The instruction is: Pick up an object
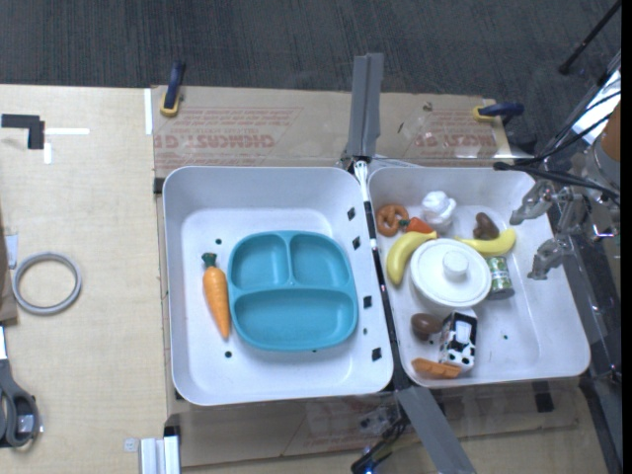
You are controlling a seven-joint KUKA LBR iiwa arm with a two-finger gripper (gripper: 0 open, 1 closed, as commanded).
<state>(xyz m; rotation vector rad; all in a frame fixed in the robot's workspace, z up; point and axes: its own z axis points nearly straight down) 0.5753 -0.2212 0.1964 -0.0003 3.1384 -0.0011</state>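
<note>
Pale wooden desk (79, 186) under even, diffuse light, with dark grey carpeted floor (247, 23) beyond its far edge. Flattened brown cardboard sheet (267, 131) with reversed red lettering laid on the desk, pinned at the far edge by a yellow-and-blue clamp (174, 89) on the left and another clamp (498, 112) on the right; grey metal bar (365, 107) running toward the far edge. On the desk's left part, a grey tape ring (44, 282), a black bracket (27, 127) beside a white strip, and scissors (17, 415) near the lower corner.
</note>
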